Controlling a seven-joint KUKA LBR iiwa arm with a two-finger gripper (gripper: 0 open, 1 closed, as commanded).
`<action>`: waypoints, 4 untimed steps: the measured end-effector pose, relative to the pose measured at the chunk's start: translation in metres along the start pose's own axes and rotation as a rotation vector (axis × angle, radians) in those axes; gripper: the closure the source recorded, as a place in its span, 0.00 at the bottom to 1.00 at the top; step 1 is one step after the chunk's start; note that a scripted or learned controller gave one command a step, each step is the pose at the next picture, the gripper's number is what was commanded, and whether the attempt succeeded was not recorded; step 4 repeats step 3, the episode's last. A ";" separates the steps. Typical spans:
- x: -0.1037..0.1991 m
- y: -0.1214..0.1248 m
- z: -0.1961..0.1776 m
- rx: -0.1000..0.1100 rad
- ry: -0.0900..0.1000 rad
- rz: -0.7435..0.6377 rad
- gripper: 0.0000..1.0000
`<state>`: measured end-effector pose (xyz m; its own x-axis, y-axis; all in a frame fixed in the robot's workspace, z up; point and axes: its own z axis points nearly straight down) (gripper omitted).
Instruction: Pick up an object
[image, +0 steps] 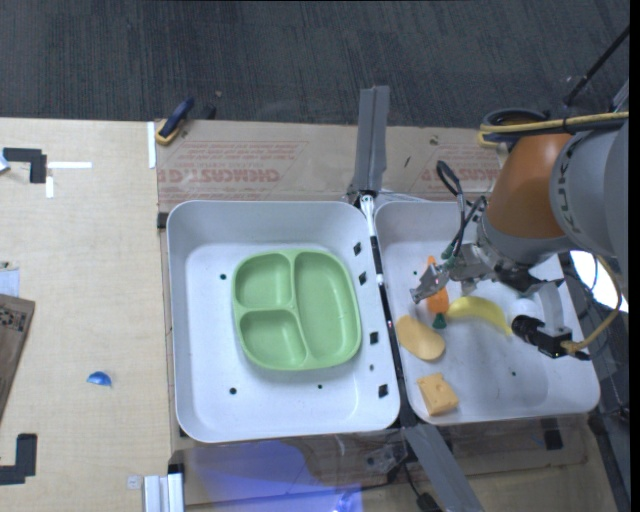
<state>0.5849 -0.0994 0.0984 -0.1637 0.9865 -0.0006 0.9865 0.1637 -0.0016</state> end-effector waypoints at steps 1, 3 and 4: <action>-0.002 0.000 -0.009 0.000 0.000 0.005 1.00; 0.028 0.079 -0.093 0.000 -0.001 0.198 1.00; 0.028 0.079 -0.093 0.000 -0.001 0.198 1.00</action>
